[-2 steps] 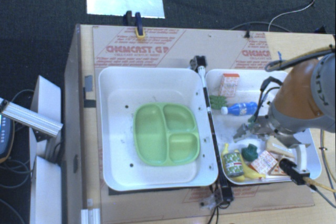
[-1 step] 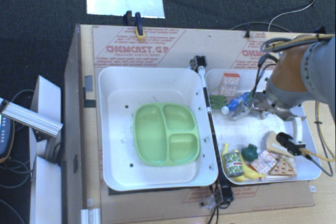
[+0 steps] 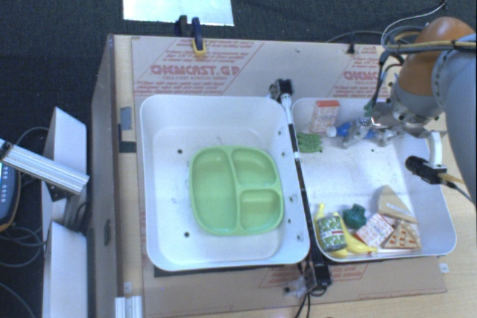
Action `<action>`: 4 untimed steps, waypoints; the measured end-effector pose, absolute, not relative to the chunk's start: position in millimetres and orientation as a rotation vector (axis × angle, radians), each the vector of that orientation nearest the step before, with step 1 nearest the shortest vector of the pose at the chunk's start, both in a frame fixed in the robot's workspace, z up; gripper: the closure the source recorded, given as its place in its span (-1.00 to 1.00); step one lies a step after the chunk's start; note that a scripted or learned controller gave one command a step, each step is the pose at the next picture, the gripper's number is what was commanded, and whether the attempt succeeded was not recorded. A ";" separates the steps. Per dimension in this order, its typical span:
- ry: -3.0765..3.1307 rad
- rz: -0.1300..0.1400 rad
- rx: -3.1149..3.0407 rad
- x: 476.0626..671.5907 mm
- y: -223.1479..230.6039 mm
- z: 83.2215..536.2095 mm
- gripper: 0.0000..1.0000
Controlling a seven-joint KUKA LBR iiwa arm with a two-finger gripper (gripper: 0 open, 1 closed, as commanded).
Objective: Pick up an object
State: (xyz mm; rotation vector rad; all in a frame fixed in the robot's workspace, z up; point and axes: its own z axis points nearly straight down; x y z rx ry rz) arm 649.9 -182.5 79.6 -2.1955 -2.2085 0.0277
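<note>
The grey arm's tool (image 3: 370, 128) sits low at the far end of the right white bin (image 3: 373, 175), beside a small blue object (image 3: 343, 131) — whether it is apart or together cannot be told. A red-and-white carton (image 3: 324, 115) stands nearby; toy foods cluster at the near end. The left white bin (image 3: 168, 160) holds a pale green divided plastic tray (image 3: 236, 188).

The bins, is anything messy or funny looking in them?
Nothing looks spilled or broken. The green tray lies flat in the left bin. In the right bin the toy food is bunched at the near edge, and a small carton stands at the far end near the gripper.
</note>
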 end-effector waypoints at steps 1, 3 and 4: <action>-2.213 0.025 -2.196 651.1 -182.1 90.8 1.00; -2.226 -0.001 -2.221 598.1 -206.7 84.7 -1.00; -2.229 -0.003 -2.222 599.0 -207.1 95.7 1.00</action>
